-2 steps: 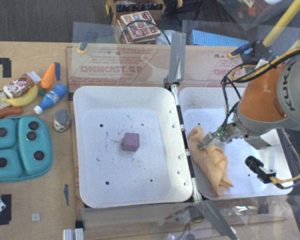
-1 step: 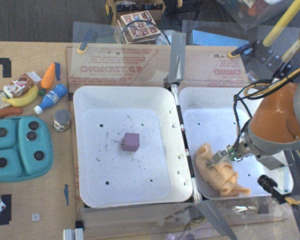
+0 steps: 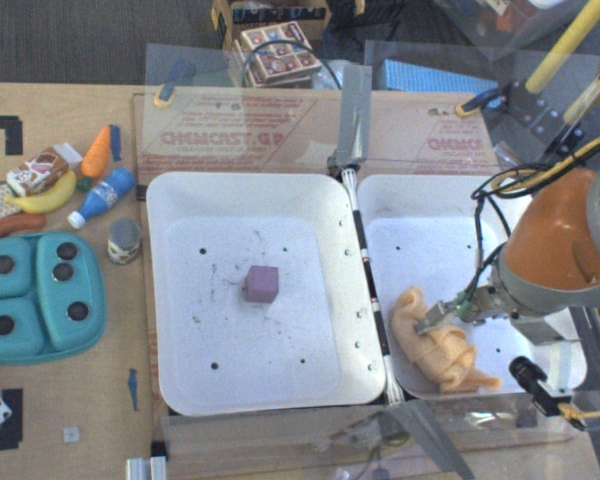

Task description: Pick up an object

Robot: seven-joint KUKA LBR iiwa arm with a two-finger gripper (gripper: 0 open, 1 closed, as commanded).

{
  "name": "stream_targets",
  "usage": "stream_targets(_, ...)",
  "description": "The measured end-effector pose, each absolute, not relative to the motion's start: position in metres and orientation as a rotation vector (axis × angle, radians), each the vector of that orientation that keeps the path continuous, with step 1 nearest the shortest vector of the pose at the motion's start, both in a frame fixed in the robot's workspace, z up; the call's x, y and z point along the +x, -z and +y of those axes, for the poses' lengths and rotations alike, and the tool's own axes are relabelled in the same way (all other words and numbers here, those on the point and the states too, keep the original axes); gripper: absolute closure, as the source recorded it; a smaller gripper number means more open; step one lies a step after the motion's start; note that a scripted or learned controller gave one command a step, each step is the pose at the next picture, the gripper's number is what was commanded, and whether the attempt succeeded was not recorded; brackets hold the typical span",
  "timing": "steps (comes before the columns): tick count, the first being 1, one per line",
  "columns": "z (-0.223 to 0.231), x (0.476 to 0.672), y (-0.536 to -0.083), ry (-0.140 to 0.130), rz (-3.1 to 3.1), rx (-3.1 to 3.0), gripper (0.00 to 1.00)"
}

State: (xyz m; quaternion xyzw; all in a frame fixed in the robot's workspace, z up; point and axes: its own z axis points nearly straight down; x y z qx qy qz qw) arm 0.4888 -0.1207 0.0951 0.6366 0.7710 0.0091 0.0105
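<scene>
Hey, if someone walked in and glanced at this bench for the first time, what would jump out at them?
Probably the arm's orange band at the right, with the gripper down in the right bin at a tan, lumpy toy. Next, the lone purple block in the middle of the left bin. Then the teal tray and toy food at the far left.

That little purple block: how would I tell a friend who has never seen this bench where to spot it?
Start at the two white bins lying side by side and take the left bin. Near the middle of its floor sits the purple block, a small cube, apart from the walls. The tan toy in the right bin is bigger, lumpy and pale.
</scene>
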Motion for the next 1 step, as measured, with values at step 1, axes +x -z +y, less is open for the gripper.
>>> stream_targets(1,-0.1181,0.4881,-0.0950,-0.024,2.391,2.000,0.00)
